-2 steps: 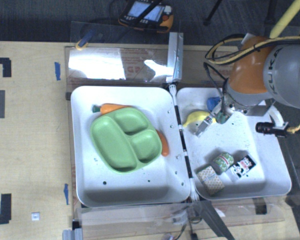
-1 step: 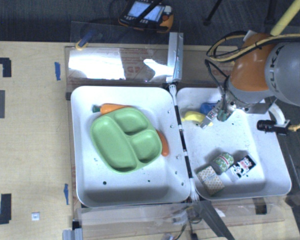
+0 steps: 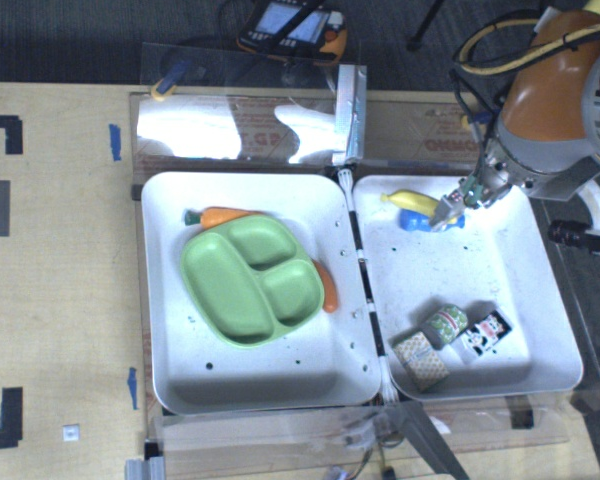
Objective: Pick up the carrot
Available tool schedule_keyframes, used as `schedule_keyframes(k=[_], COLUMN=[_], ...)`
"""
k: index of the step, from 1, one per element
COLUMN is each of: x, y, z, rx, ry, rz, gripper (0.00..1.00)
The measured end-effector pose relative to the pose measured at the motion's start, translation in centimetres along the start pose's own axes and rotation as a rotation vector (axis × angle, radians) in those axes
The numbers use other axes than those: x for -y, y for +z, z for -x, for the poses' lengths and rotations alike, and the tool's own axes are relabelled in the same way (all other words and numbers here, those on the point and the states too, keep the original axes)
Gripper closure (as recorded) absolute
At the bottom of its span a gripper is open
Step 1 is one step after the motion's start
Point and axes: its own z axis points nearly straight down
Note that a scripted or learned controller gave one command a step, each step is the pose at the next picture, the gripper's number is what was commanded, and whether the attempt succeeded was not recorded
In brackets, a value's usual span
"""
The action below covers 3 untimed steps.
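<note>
The carrot (image 3: 228, 215) lies in the left bin (image 3: 170, 298), orange with a dark green top at its left end. It is tucked against the far edge of a green divided plate (image 3: 252, 280), which hides part of it. My gripper (image 3: 448, 211) hangs over the far part of the right bin (image 3: 540, 268), well to the right of the carrot. It sits just beside a yellow banana (image 3: 408, 201) and a small blue object (image 3: 417, 221).
A second orange piece (image 3: 327, 288) pokes out from under the plate's right edge. At the near side of the right bin lie a green can (image 3: 444, 324), a black-and-white carton (image 3: 486, 334) and a patterned packet (image 3: 420, 358). A ridge (image 3: 360, 268) divides the bins.
</note>
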Motion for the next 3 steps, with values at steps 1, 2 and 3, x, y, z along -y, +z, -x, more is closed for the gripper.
schedule_keyframes(k=[1,2,3], x=[0.3,3.2,3.2], y=[2.1,2.2,2.1], z=[-2.6,1.3,1.3], rx=[-0.003,0.0,0.0], ry=[-0.041,0.305,0.304], rz=[-0.003,-0.002,-0.001], gripper=[1.0,1.0,0.0])
